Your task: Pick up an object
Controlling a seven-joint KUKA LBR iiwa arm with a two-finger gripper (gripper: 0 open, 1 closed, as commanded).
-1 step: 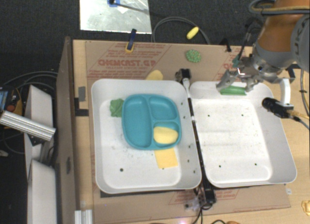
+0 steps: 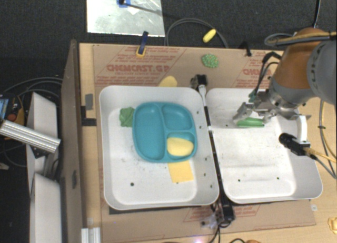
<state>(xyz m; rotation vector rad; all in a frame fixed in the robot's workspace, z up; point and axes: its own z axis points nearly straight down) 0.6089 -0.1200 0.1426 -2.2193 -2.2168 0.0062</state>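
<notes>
Green, slim and pod-shaped, the small plastic object [image 2: 249,123] lay flat in the far part of the right white bin [image 2: 263,179], just beneath the claw [image 2: 251,109]. The claw's metal tips sat over the object's far edge, touching or nearly so; whether they were apart or together could not be told, since the grey arm [image 2: 303,73] crowded that spot. In the left white bin [image 2: 118,184] sat a teal divided plastic plate [image 2: 152,131] bearing a yellow rounded lump [image 2: 179,146]. A leafy green piece [image 2: 126,116] was partly hidden by the plate's left rim.
</notes>
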